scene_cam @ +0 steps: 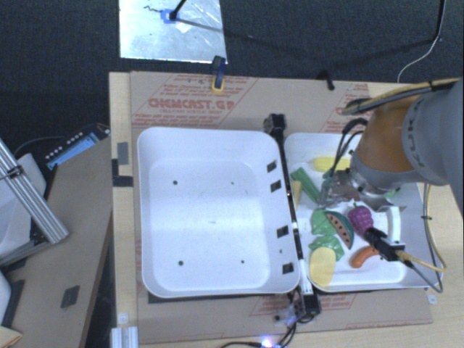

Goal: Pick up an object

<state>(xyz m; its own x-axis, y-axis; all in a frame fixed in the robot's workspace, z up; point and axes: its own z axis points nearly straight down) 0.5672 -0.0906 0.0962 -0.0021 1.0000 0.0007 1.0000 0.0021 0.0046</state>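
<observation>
Claw point(335, 191) sits low over the right bin point(413, 270), its grip state cannot be told from this angle; watermelon slice point(338, 223) lies just below it, purple piece point(360, 216) below and to its right, green piece point(305, 183) close on its left; yellow piece point(323, 164) lies just above it, orange carrot point(363, 257) and pale yellow piece point(322, 266) farther below; left bin point(210, 209) stands well apart to the claw's left on the surface point(190, 96)

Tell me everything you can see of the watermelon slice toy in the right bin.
The watermelon slice is a small wedge, looks plastic, with a red face dotted with dark seeds and a green rind. It lies flat on the right bin floor, slanting down toward the right. A green leafy piece adjoins its left side, and a purple toy sits close on its right.
</observation>
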